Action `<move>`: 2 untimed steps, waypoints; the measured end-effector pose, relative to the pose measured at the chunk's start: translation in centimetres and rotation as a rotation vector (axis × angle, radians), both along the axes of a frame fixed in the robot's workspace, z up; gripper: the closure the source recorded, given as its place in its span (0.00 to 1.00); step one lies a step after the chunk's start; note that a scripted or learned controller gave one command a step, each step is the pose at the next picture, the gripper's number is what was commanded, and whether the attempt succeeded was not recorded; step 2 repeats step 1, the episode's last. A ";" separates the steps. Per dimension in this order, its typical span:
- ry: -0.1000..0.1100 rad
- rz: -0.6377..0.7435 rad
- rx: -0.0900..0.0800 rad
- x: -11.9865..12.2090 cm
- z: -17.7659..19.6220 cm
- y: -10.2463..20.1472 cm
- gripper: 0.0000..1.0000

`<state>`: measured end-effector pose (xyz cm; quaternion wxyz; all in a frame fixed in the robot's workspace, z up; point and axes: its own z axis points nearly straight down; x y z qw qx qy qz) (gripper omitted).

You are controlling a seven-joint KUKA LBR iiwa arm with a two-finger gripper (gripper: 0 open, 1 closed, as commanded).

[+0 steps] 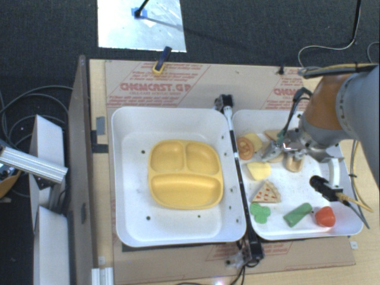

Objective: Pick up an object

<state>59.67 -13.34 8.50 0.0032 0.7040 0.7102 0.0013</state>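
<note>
The bench (178,79) is holding two white bins side by side. The left bin (127,159) is keeping a yellow tray (185,174) with three parts in its middle. The right bin (350,218) is holding the toy food, so this is where the picking is happening. The big grey arm (347,108) is reaching in from the right and bending down over the top part of that bin. Its gripper (284,150) is sitting low, close to a round tan roll (248,145) and a pale yellow piece (259,171). I cannot tell how the gripper is set or if it is holding anything. Nearer the front, a pizza slice (266,193), a green leafy bit (259,212), a green stick (297,214) and a red tomato (325,217) are lying apart, easy to reach.
</note>
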 end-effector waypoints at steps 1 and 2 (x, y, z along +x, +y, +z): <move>0.003 0.000 -0.002 5.7 0.2 4.4 0.00; 0.003 0.000 -0.002 5.7 0.2 4.4 0.00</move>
